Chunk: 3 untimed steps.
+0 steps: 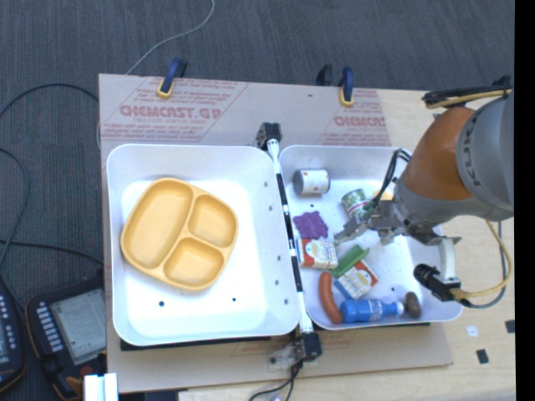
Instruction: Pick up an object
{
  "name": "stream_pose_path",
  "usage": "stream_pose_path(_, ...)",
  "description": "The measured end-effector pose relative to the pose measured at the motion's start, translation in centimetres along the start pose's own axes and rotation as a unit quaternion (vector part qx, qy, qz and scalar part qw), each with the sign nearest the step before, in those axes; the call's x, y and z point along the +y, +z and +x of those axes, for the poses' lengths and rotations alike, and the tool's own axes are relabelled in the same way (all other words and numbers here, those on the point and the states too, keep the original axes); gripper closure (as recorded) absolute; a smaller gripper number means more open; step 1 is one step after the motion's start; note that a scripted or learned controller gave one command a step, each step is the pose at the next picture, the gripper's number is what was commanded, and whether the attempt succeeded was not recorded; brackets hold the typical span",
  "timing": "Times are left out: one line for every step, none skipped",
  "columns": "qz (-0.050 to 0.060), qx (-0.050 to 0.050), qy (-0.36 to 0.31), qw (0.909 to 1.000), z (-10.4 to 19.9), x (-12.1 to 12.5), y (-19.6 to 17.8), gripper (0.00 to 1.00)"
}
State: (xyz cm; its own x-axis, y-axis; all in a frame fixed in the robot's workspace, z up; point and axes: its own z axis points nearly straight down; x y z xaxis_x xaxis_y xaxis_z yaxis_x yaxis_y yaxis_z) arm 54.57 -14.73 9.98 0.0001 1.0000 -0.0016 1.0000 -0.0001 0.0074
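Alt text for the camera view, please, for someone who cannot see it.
A grey and orange arm reaches from the right into the right bin, its gripper above small grocery items. The left bin holds a yellow divided tray.

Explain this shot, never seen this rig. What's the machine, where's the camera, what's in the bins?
One camera looks down at a slant on a bench with two white bins. The grey arm with the orange band reaches in from the right; its pincer hangs over the right bin. I can't tell whether it grips anything. That bin holds small items: a white cup, a green can, a purple piece, a blue bottle, a hot dog. The left bin holds a yellow divided tray.
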Motion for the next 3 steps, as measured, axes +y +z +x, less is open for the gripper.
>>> stream_pose_path(0.012,0.001,-0.003,0.9999,2.0,10.1,1.4,0.0)
stream_pose_path(0.017,0.0,-0.003,0.9998,1.9,9.9,0.4,1.0)
stream_pose_path(0.002,0.001,-0.001,1.0,8.7,4.9,-8.6,1.0)
